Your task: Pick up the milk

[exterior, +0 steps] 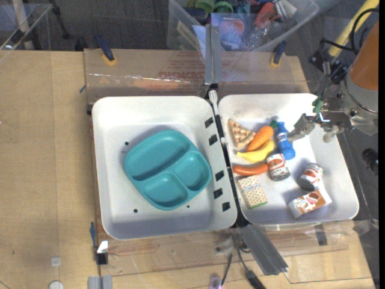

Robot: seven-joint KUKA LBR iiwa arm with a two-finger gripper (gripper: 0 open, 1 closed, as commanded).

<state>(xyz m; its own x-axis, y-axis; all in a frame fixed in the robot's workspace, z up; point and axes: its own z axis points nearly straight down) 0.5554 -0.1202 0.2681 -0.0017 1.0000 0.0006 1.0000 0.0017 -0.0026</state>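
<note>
The milk (310, 202), a small white carton with red-orange print, lies on its side near the front right corner of the right bin (343, 161). My gripper (299, 129) hangs over the bin's back right part, well behind the carton and apart from it. It is right beside the top of a blue bottle (284, 143) with a green cap. Nothing shows held in the gripper.
The right bin also holds a pizza slice (239, 133), a carrot (260, 138), a banana (255, 155), a hot dog (249, 169), a cracker box (252, 192) and two cans (277, 166) (311, 175). A teal divided plate (166, 169) lies in the left bin (108, 161).
</note>
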